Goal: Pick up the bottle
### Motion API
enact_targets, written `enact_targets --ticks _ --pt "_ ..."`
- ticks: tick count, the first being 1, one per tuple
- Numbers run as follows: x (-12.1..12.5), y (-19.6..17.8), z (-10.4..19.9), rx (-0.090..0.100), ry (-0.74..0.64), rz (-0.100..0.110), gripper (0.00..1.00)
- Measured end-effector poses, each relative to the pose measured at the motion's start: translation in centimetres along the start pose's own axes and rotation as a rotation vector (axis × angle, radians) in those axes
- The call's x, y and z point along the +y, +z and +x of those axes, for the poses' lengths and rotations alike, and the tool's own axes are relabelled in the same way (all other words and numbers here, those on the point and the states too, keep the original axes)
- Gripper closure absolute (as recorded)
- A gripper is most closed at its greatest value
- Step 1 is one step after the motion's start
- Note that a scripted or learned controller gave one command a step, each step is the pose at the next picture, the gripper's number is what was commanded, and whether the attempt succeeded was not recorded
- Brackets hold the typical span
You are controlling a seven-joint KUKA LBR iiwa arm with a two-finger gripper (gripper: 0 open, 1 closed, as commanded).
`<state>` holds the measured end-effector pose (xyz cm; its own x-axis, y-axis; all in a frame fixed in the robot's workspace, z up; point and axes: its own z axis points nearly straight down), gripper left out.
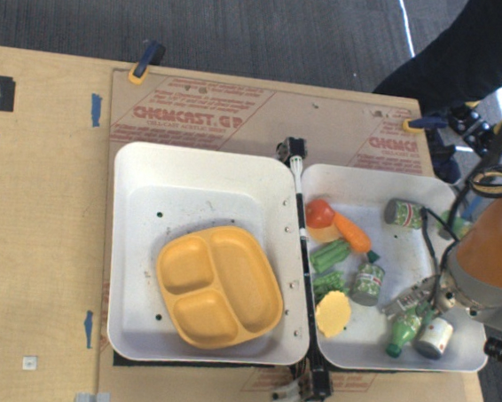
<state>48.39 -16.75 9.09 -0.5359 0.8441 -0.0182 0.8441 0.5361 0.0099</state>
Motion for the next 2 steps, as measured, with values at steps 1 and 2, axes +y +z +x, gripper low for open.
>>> enact_targets --ticks 1,2 --pt "2.1 -6.1 4.1 0.016 0.225 0.011 1.00" --pt "5.4 -9.5 8.9 0.014 0.509 0.012 1.00"
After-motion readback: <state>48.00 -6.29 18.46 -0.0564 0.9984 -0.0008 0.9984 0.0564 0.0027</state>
